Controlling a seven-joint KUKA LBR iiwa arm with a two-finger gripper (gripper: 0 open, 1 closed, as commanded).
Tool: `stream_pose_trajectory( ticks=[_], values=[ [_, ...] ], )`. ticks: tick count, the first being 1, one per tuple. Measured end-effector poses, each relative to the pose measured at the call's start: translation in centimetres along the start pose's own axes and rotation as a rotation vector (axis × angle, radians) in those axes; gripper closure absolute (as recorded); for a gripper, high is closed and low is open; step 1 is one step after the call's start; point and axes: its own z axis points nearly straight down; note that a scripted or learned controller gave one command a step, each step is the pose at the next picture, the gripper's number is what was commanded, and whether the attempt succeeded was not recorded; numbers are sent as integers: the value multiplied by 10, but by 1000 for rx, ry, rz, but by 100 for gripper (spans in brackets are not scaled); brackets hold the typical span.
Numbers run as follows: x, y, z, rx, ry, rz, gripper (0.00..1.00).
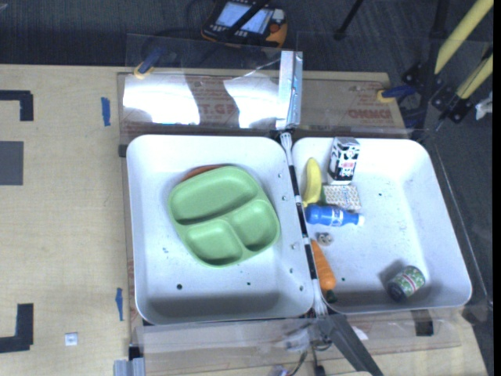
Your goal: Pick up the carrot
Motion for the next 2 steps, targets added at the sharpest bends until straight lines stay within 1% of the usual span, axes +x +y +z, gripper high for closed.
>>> stream_pose_trajectory(
  ticks=[1,2],
  values=[
    [3,-19,194,6,-1,250,0],
    [27,44,268,6,3,-4,0]
  ],
)
